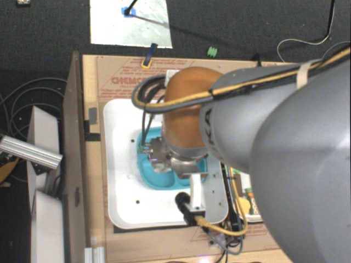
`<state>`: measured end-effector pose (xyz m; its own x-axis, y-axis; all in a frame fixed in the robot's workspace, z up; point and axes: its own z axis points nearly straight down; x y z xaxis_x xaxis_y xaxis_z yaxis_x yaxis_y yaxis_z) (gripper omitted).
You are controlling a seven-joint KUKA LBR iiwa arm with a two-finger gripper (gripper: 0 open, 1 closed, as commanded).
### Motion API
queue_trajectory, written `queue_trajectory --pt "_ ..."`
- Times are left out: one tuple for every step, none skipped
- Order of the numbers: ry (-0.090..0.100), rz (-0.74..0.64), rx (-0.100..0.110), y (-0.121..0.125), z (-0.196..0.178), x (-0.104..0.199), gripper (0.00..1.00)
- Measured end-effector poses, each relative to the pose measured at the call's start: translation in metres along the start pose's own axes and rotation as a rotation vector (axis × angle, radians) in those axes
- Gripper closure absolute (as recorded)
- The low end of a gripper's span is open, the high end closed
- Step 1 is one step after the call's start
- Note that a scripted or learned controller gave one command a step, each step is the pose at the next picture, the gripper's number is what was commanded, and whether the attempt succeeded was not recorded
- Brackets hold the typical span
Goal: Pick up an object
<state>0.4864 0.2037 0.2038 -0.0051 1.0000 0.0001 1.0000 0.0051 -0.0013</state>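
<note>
Camera view, left to right for you: black cables (24, 100) loop on the dark floor at the far left, a silver metal bar (30, 151) lies slanted just beside them, and a white upright panel (46, 169) stands against the bench's wooden side wall (71, 147). Up top you get a pale sheet (131, 15) on the floor with a bit of blue tape (129, 12) on it, and a blue-and-yellow clip (148, 56) at the cardboard liner's (120, 75) upper edge. Next, the left white bin (122, 163), mostly bare on its left half; a teal dish-like object (152, 177) lies in its middle-right part, and that's the only pickable thing you can make out there. The arm (285, 147) blocks your look at it: the orange band (184, 111) and the grey wrist sit right over the teal object, cable loop (143, 95) hanging beside. The gripper (164, 160) is low in the bin, over or touching the teal object, can't tell which. Fingers hidden under the wrist, so you cannot tell how far apart they are or whether anything's between them. Further right a white bracket (214, 196) and a yellow-tipped cable (219, 228), then a sliver of the right bin (247, 201) with coloured items, too covered by the arm to name.
</note>
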Motion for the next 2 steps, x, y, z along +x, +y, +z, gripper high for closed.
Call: queue_trajectory --pt "-0.001 0.006 0.000 0.000 -0.009 -0.060 1.00" --pt "-0.001 0.009 -0.005 0.000 -0.047 -0.122 1.00"
